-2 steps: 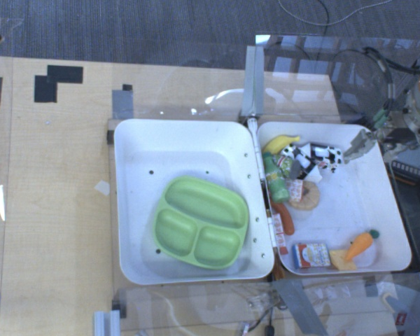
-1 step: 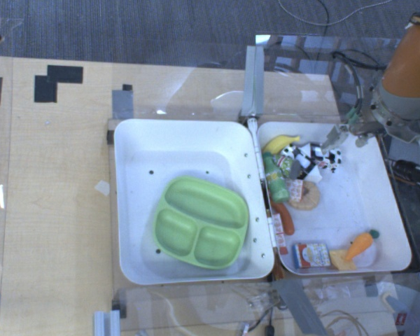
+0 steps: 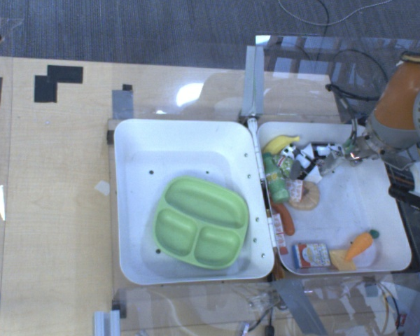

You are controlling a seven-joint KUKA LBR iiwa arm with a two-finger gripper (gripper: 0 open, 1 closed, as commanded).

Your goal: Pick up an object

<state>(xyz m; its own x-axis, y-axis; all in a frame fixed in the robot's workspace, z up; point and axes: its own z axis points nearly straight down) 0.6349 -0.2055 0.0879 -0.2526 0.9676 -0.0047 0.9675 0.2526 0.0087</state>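
The arm's pincer [image 3: 320, 161] sits low in the right bin [image 3: 378, 208], at about 11 o'clock of that bin's floor, reaching in from 3 o'clock. Whether it is wide, narrow or closed on anything cannot be told; the tip is lost among the black-and-white clutter there.

The likely targets crowd the bin's left wall: a yellow banana [image 3: 280, 144] at the top corner, a green packet [image 3: 274, 170] just below it, a round tan cookie-like piece [image 3: 304, 196] beside a small red item, and a red sausage [image 3: 285, 219] further toward 7 o'clock. These touch or overlap, so a clean grasp there calls, in my judgement, for a straight descent onto one piece with the closing line across its narrow side, away from the wall.

Easier picks lie apart: an orange carrot [image 3: 360, 245] at 5 o'clock and a small printed box [image 3: 311, 254] just at its 9 o'clock, with bare floor around them.

The divider between the bins hems in the crowded side and could block one side of the pincer. The left bin [image 3: 133, 187] holds a green divided plate [image 3: 201, 222] at its centre, well apart from the work. Both bins rest on the tabletop [image 3: 49, 208].
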